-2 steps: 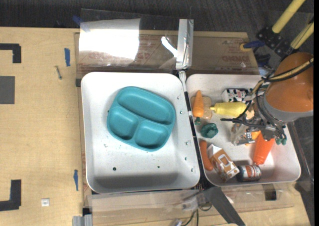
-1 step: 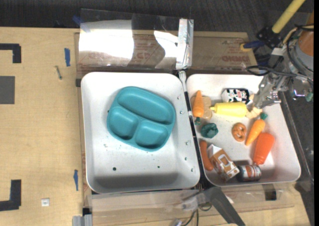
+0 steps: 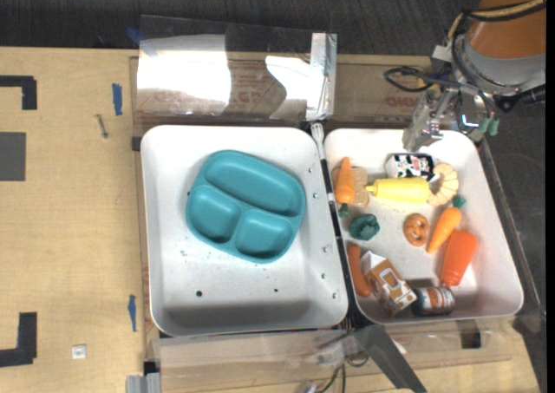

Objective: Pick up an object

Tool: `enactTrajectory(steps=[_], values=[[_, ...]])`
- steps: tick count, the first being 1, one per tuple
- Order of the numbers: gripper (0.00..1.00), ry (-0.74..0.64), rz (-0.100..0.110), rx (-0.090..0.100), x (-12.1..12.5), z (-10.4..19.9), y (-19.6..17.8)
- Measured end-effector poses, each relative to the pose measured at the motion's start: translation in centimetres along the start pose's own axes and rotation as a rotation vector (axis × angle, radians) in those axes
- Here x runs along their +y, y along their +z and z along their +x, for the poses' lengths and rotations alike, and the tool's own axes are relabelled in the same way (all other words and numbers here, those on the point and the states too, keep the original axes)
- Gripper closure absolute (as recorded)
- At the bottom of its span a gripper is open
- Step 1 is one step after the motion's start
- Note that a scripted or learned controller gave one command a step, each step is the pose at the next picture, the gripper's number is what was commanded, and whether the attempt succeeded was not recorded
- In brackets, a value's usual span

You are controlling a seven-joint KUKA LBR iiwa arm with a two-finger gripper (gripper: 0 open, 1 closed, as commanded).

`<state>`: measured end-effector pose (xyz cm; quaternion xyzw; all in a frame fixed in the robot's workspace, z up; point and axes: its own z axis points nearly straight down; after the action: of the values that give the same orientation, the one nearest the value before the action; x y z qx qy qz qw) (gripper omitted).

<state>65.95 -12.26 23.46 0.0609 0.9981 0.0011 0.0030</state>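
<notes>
- The left bin [image 3: 165,209] holds one teal divided plate [image 3: 245,203], lying flat near the middle; it looks stiff and smooth, wide and low, so a pincer would likely have only its rim to bite on.
- The right bin [image 3: 499,235] holds a crowd of small toy foods, the likely picks.
- At its left side an orange-and-tan piece [image 3: 347,183] lies by the wall, with a dark green lump [image 3: 365,226] just nearer.
- A yellow corn-like cob [image 3: 401,191] lies across the far middle, touching a black-and-white item [image 3: 409,164]; the cob seems light, rigid and rounded, best pinched across its short width, though it may roll.
- A small orange pumpkin-like ball [image 3: 416,227] sits beside a carrot [image 3: 447,223] and an orange pepper-like piece [image 3: 459,258]; all look like slick plastic.
- At the near edge a brown box [image 3: 389,286] and a small can [image 3: 436,298] lie tipped over.
- The pincer [image 3: 423,134] hangs over the bin's far edge, just beyond the black-and-white item, pinching nothing; whether its tips are spread or pressed together I cannot tell.
</notes>
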Motion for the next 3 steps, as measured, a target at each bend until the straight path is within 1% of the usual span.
enactTrajectory(steps=[1, 2, 3], values=[[1.0, -0.244, 0.003, -0.009, -3.1, 0.6, 11.5], [1.0, -0.143, 0.003, -0.014, -0.4, -1.2, 1.4], [1.0, -0.012, 0.001, -0.009, 2.3, -0.7, -4.5]])
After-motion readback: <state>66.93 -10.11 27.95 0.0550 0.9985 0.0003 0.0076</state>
